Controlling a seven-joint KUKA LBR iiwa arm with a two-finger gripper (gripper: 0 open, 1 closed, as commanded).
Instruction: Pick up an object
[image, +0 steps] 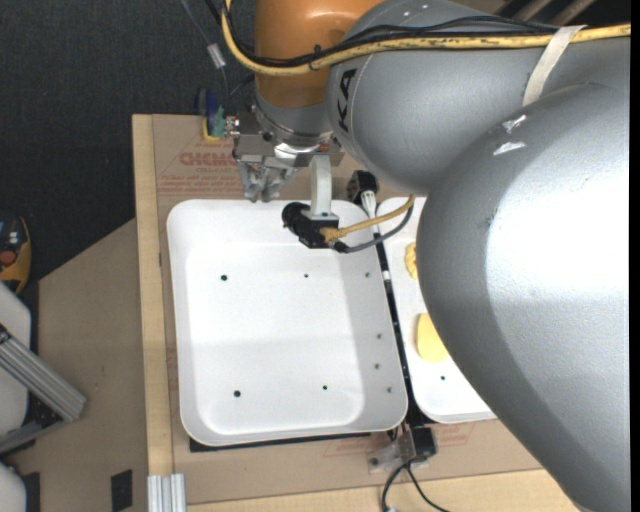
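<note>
Looming grey arm (520, 230), nearest the camera, covering the upper right and most of the right side, with 1 orange band (300, 30) at the top centre above the wrist. Yellow and black cables draped across the arm's upper part.

Beneath it, a brown cardboard-coloured surface (150, 300) with red printing near its far edge, carrying 2 shallow white bins side by side.

Left bin (200, 400), large and fully visible, its white floor marked by a few small dark dots, bare apart from those. Right bin (445, 405), mostly hidden under the arm, with just a strip of its left part showing.

Yellow object (430, 340) lying in the right bin near that bin's left wall, partly covered by the arm. A smaller yellow piece (411, 262) further back in the same bin, also half hidden.

Black fitting (305, 224) with a tan cable hanging over the far edge of the left bin, just below the wrist.

Claw (262, 185) poised over the surface at the far rim of the left bin, well apart from the yellow object. Metallic fingers pointing down, close together; nothing seen between them, though whether fully closed cannot be told.

Small blue and yellow item (211, 115) at the far left corner of the surface.
</note>
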